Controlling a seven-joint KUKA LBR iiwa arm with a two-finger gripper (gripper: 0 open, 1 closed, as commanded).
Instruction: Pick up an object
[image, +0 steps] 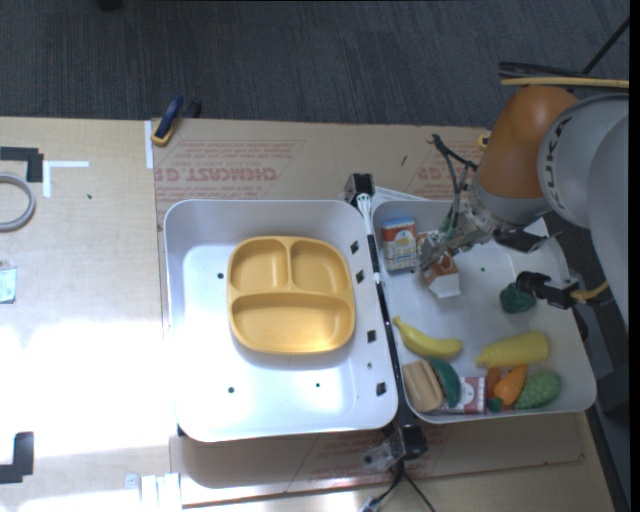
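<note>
- Arm (560, 150) is being reached in over the right bin (575, 400), wrist angled down toward that bin's far-left part
- Gripper (452, 240) is being held low just beside a small milk carton (399, 245), which is standing near the bin's left wall
- Finger state cannot be told: the tips are being blurred into clutter, with a small brown-and-white item (443, 275) lying directly beneath
- No object is being seen between the fingers, so a hold is not being claimed
- Likely target is being judged as the carton or the brown-and-white item, since both are sitting right at the gripper
- Other candidates in the same bin, relative to the carton: banana (428, 340) nearer the camera, dark green piece (518, 298) off to the right, yellow corn-like piece (515, 350) beyond the banana
- A cluster is being crowded along the bin's near wall: bread-like piece (421, 385), carrot (510, 383), green bumpy item (538, 390); packing there is being judged as poor for finger clearance
- Left bin (190, 330) is being occupied by a yellow divided plate (292, 296), lying flat at its centre, well apart from the gripper
- Step is being judged as approach or descent, grasp not yet confirmed
</note>
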